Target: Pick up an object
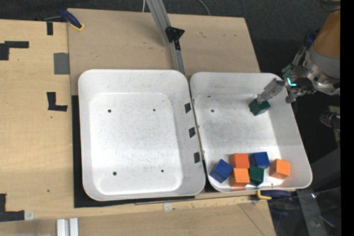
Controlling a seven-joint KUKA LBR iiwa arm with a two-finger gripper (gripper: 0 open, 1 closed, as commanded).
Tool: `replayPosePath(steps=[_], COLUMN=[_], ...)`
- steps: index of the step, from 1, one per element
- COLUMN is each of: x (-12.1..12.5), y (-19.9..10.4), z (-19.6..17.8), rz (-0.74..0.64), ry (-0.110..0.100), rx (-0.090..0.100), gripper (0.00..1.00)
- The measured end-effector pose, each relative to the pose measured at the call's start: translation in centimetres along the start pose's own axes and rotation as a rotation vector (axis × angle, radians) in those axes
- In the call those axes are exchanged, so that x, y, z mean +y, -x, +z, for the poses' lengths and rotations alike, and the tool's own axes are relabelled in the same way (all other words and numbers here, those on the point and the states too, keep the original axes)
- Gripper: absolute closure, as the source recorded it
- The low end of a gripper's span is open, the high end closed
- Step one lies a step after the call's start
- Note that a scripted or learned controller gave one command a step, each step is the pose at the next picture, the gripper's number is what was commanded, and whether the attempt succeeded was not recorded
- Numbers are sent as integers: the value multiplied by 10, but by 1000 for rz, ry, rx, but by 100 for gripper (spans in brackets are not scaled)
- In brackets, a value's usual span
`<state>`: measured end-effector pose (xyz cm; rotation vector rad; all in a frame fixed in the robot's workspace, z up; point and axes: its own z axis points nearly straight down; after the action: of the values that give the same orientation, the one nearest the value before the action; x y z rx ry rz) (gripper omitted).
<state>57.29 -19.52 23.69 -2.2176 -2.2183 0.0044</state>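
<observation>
Clustered blocks (249, 168) lie near; fingers (269, 90) seemingly clamp green block (259, 107).

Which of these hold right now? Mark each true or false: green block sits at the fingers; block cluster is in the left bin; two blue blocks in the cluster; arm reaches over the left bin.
1. A green block sits at the gripper fingers, in the right bin. True.
2. The block cluster lies in the left bin. False: it lies at the right bin's near edge.
3. The cluster includes two blue blocks. True.
4. The arm reaches over the left bin. False: it reaches over the right bin's far corner.
</observation>
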Motion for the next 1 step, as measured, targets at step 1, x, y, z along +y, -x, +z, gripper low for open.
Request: replayPosePath(steps=[1], x=[1], y=[0], z=[-3], rz=[-1], ry=[5], rx=[-1], gripper=[0])
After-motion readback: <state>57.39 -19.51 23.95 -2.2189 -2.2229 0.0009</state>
